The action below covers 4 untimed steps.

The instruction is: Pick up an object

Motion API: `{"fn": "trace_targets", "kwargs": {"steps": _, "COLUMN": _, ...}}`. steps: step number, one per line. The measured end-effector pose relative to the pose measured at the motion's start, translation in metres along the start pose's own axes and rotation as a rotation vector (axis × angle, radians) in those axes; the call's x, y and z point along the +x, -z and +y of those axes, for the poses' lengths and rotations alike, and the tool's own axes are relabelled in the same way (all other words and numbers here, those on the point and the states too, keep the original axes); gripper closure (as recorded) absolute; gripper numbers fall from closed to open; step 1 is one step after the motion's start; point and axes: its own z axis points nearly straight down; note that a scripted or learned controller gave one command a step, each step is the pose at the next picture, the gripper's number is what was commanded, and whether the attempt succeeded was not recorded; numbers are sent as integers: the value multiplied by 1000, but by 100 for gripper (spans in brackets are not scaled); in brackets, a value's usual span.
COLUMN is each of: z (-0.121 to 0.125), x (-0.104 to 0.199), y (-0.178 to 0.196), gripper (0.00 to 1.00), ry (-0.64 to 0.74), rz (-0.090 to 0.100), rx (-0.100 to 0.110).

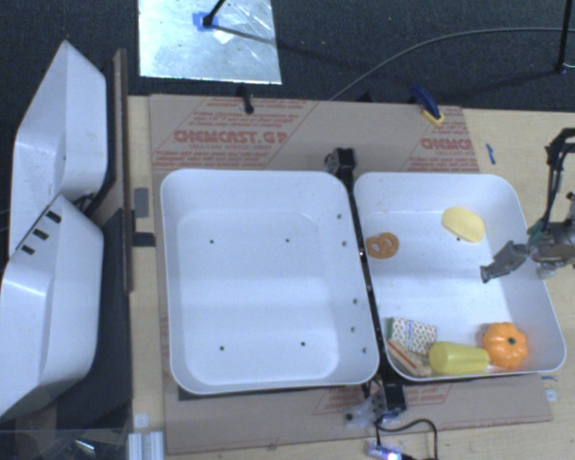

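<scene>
Camera view: gripper point(498, 262) hangs over the right edge of the right bin point(431, 188), holding nothing.

I cannot tell how wide its fingers stand. Probably it waits high so it can choose a thing below. I count five things in this bin: one yellow lemon-like piece point(463, 223) near the far right corner, one pretzel point(381, 246) at the left wall, then one sandwich point(409, 343), one yellow pepper point(457, 357) and one orange pumpkin point(505, 344) along the near edge. The left bin point(259, 190) is bare.

- Setting: robotics lab bench.
- Evidence: two white bins point(259, 276) left of the claw point(503, 262), on printed cardboard point(230, 134); cables point(412, 56) on dark floor; spare bins point(53, 228) stacked far left.
</scene>
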Motion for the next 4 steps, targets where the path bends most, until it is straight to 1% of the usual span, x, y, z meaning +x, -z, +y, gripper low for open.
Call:
{"fn": "trace_targets", "kwargs": {"steps": 1, "z": 1, "x": 0, "y": 2, "gripper": 0, "ry": 1, "rz": -1, "rx": -4}}
{"fn": "trace_targets", "kwargs": {"steps": 2, "z": -1, "x": -2, "y": -40, "gripper": 0, "ry": 0, "rz": 0, "rx": -1}}
{"fn": "trace_targets", "kwargs": {"steps": 3, "z": 2, "x": 6, "y": -85, "gripper": 0, "ry": 1, "rz": 0, "rx": -1}}
{"fn": "trace_targets", "kwargs": {"steps": 4, "z": -7, "x": 12, "y": -140, "gripper": 0, "ry": 0, "rz": 0, "rx": 0}}
